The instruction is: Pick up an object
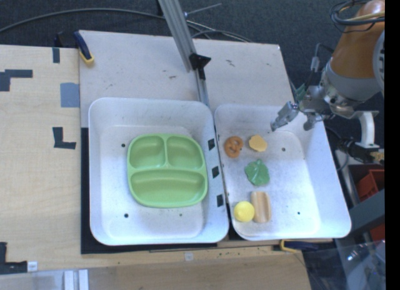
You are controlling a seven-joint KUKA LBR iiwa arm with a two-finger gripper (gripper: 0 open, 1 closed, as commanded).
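— While the worktop carries everything, what takes up the most room on it?

— Two white bins. The left bin holds a green divided plate; take that plate as the landmark. The right bin lies just to the right of it, their rims touching.

— And the arm?

— The grey arm with its orange band sits far right of the plate and higher in the view. Its claw hangs over the upper edge of the right bin, fingers spread apart with nothing between them.

— Which things could be picked?

— Five small ones, all right of the plate. A green leafy piece lies level with the plate's middle. A tan bun-like piece and a yellow ball touch each other, right of the plate's lower corner. An orange round piece is nearest the plate's upper right corner, with a small yellow lump just beyond it, closest to the claw yet apart from it.
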